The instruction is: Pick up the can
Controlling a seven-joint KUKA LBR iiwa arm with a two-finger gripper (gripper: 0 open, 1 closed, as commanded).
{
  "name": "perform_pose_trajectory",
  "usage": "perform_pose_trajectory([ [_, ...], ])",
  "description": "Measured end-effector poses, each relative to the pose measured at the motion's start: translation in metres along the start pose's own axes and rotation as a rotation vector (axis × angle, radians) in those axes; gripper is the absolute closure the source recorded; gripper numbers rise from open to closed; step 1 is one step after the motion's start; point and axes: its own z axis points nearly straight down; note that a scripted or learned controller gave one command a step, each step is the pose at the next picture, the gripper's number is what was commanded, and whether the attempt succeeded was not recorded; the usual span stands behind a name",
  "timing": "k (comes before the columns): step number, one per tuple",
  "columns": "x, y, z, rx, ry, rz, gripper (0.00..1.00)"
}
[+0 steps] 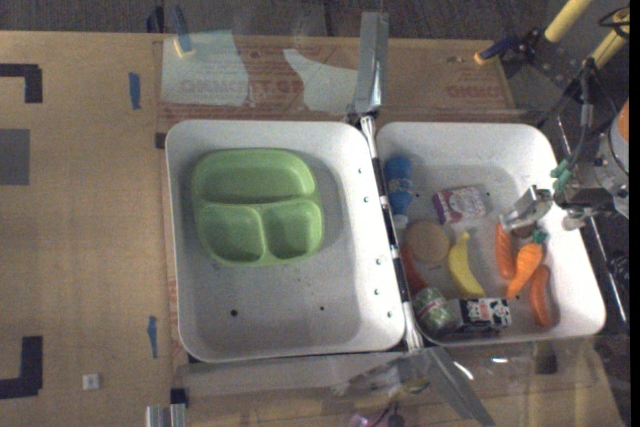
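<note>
Green tray (258, 205), yellow banana (463, 265), orange carrots (524, 266).

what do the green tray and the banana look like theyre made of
Green tray: seems moulded plastic, matte to slightly satin; one even lime colour with rounded, seamless compartment walls.
Banana: probably a plastic toy, smooth; flat uniform yellow with no spots, though at this size real fruit cannot be ruled out.

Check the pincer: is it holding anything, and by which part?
Nothing is seen held. The pincer hangs at the right bin's right side, above the toy carrots; the can lies apart, at the bin's lower left.
</note>
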Motion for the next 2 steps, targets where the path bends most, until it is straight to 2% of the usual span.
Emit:
perform_pose_trajectory([
  [1, 0.012, 0.069, 0.138, 0.002, 0.001, 0.03, 0.0],
  [2, -0.014, 0.128, 0.159, -0.001, 0.0, 0.023, 0.0],
])
